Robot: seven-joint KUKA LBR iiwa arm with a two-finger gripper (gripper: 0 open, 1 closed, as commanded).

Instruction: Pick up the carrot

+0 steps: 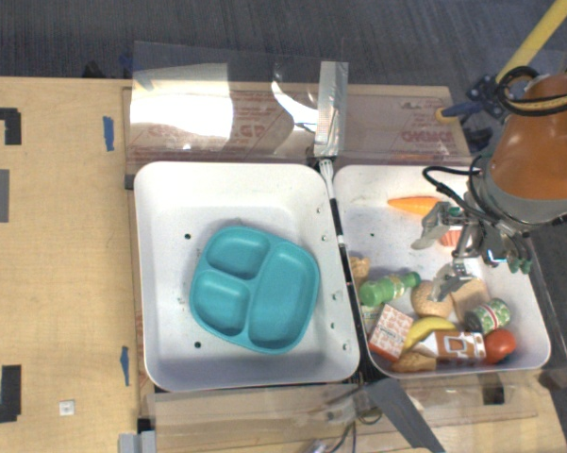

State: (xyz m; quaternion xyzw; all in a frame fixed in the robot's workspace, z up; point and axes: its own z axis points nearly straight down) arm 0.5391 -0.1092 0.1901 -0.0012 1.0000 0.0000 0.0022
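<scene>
1. The carrot (413, 204) lies on the far floor of the right bin (538, 352), apart from the toy food heaped near.
2. The jaws (456, 243) hang open just right of it, gripping nothing.
3. The left bin (160, 196) holds a teal tray (255, 289).

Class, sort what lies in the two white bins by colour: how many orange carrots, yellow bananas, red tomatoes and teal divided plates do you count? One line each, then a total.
Orange carrot: 1
Yellow banana: 1
Red tomato: 1
Teal divided plate: 1
Total: 4
</scene>
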